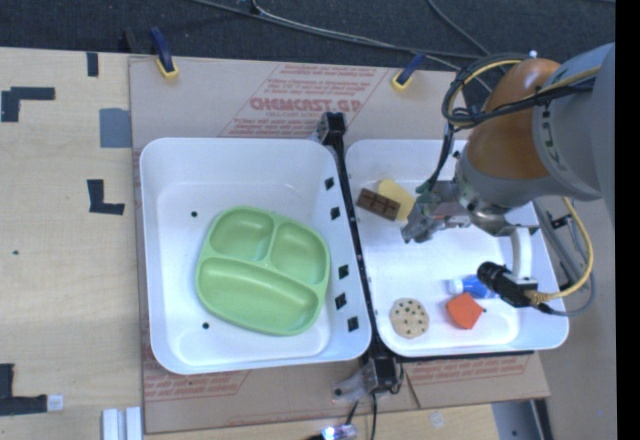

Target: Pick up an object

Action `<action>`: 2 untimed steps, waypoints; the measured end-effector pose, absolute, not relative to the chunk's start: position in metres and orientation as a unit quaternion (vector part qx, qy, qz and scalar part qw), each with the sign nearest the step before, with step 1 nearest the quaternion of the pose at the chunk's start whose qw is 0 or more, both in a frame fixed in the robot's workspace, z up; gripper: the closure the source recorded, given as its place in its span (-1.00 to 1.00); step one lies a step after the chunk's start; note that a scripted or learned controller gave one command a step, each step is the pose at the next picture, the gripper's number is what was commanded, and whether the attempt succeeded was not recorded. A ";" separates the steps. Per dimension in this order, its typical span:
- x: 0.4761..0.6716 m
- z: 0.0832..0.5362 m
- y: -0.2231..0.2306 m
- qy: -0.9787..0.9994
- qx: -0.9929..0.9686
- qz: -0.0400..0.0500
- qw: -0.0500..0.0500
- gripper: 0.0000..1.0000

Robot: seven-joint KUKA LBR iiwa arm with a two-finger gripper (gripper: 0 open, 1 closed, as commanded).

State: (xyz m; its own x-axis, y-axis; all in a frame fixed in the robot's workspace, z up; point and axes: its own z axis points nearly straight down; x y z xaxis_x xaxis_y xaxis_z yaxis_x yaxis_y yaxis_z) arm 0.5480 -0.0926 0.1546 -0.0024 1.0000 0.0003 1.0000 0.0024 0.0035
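**Over the right bin, my hand hangs by the brown-and-yellow block**

Over the right bin (385, 328) my hand (420, 226) hangs low, my grey arm with its orange band (510, 128) coming in from three o'clock. Whether my fingers are spread or closed I cannot tell; they are dark and small from up here, and nothing shows between them.

Just at nine o'clock from my hand lies a brown-and-yellow block (386, 200), close to it, near the bin's top left corner. Whether I touch it I cannot tell. At six o'clock from my hand, along the near wall, sit a round speckled cookie (408, 317), an orange piece (464, 311) and a small blue-and-white item (466, 285) just above the orange one. The cookie lies apart from the other two.

At nine o'clock, the left bin (170, 178) holds a green divided plate (264, 270) with three compartments.

Both bins rest on a cardboard sheet (230, 93) on the table (60, 248). Red print on the cardboard at twelve o'clock reads roughly "CHEMCAST GP"; the smaller lines under it are too blurred to read. Two blue-and-yellow clamps (163, 56) pin the sheet's far edge.
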 end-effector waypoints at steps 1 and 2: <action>0.552 0.197 -0.092 0.708 0.706 0.001 0.001 1.00; 0.553 0.225 -0.091 0.708 0.706 0.001 0.001 1.00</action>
